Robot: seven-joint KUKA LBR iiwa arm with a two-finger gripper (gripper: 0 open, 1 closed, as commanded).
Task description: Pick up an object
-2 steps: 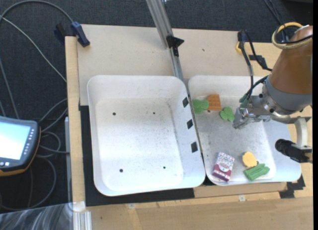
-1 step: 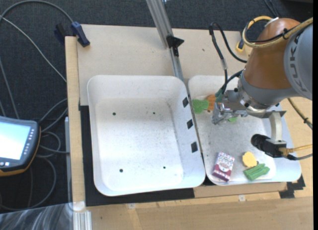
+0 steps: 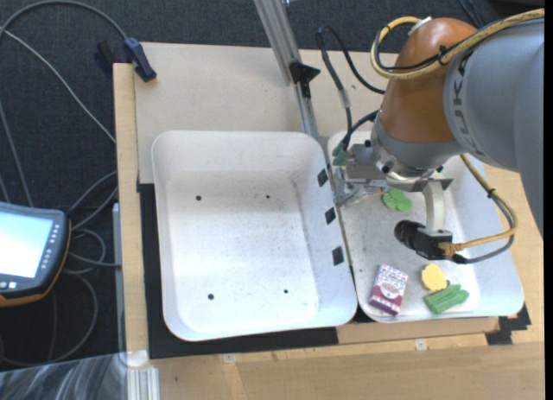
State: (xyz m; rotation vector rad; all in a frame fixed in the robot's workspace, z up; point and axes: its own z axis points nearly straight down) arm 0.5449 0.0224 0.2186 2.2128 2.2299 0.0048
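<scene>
The right bin (image 3: 497, 282) holds several small things. A light green piece (image 3: 398, 200) lies just under the wrist, partly hidden by it. Near the front edge lie a purple and white packet (image 3: 389, 288), a yellow lump (image 3: 435, 276) and a green ridged piece (image 3: 447, 298). My gripper (image 3: 352, 180) hangs low over the right bin's left rim, close to the divide between the bins and just left of the light green piece. The bulky grey and orange arm covers most of it.
The left bin (image 3: 168, 161) sits beside the right one. A slanted metal pole (image 3: 278, 31) rises behind the bins, with black cables near it. A blue clamp (image 3: 138, 57) grips the bench's back left corner. A tablet (image 3: 26, 251) lies off the bench at left.
</scene>
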